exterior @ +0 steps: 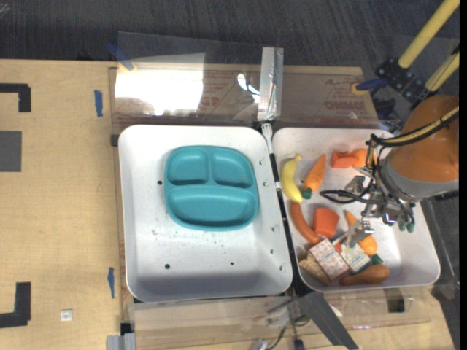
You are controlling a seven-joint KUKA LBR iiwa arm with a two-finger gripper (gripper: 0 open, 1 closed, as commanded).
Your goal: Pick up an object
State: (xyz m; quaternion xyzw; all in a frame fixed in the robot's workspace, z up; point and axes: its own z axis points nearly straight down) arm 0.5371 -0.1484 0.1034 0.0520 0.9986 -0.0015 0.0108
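Looking at this, the gripper (363, 228) hangs low over the right bin (423, 265), right above the pile; can't tell from this angle whether it's spread or pinching anything. Nothing visibly sits in it, so I'd say the pick isn't done yet. To do it well, I'd drop onto 1 isolated piece, not the crowded bottom corner where items touch.

Count as best I can: 1 banana (290, 179), 1 carrot (315, 172) beside it, roughly 4 other orange bits, 2 small cartons (330, 259) near the front. Left bin (146, 261) has 1 teal divided plate (211, 188).
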